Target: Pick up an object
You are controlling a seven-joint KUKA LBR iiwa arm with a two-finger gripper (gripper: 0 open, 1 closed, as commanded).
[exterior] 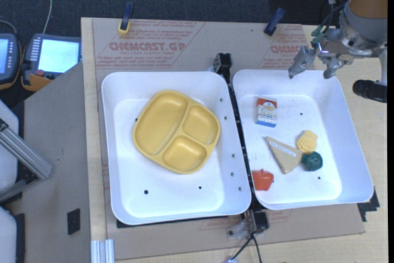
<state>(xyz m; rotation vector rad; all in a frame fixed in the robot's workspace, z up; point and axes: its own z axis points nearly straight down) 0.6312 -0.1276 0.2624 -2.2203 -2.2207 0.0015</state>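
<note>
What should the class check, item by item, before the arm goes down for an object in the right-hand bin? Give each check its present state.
1. Pincer open: ok, fingers spread with nothing between them.
2. Pincer above the objects: not ok, it hangs at the far rim of the right bin.
3. Small box free-standing: ok, apart from its neighbours.
4. Tan wedge, yellow piece and green ball separated: not ok, they crowd together.
5. Red object reachable: cannot tell, it sits against the near left rim.

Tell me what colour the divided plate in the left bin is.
Yellow. The divided plate shows clearly in the camera view, lying in the left bin.
</note>
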